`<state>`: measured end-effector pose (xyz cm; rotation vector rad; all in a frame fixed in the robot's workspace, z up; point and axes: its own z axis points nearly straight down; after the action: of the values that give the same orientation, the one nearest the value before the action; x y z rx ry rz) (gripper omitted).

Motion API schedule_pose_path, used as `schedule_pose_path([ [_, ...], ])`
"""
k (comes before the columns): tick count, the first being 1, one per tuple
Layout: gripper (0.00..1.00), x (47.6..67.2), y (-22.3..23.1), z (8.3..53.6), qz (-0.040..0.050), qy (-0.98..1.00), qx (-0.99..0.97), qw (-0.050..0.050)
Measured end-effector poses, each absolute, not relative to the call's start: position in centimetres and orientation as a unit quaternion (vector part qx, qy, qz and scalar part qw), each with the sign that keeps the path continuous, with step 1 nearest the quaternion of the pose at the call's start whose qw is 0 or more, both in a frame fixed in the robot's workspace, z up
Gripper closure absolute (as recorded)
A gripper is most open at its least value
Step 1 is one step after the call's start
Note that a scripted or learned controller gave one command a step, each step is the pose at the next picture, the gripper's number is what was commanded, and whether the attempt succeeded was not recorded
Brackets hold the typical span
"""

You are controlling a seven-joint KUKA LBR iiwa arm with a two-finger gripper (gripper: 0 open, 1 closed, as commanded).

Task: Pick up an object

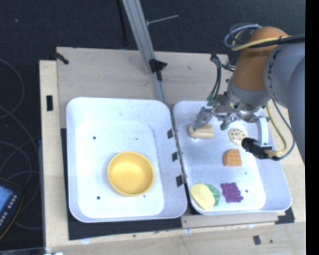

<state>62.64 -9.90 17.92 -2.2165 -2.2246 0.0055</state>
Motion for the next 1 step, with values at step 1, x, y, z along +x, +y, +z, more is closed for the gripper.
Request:
schedule_pose_path([
  [1,0.0,61.71,-9.78,12.04,0.0022,-0.707,-0.707,0.001],
])
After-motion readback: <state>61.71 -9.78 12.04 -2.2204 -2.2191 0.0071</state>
